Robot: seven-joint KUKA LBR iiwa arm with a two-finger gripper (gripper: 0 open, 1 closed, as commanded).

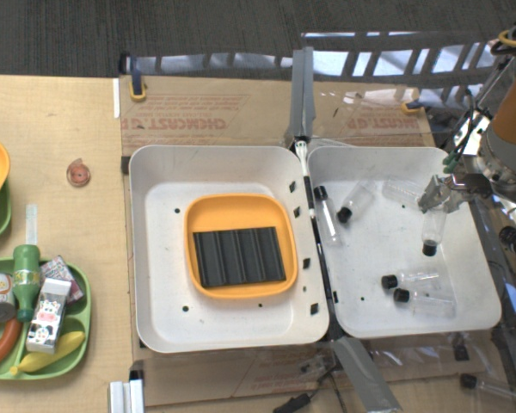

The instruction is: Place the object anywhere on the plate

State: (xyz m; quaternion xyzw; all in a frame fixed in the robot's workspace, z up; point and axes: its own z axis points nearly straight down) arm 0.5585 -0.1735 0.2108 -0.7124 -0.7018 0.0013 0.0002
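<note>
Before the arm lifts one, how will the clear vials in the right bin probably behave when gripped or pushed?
The clear vials look round and lie on their sides on the right bin, so a push would probably make them roll. Their transparent, smooth-looking walls suggest a slippery grip. They seem small and thin, so likely light, perhaps fragile if squeezed hard.

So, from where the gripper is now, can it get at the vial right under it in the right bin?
Probably yes. The gripper hangs directly over the upright clear vial, and the right bin is open above. The other vials lie apart from it.
</note>
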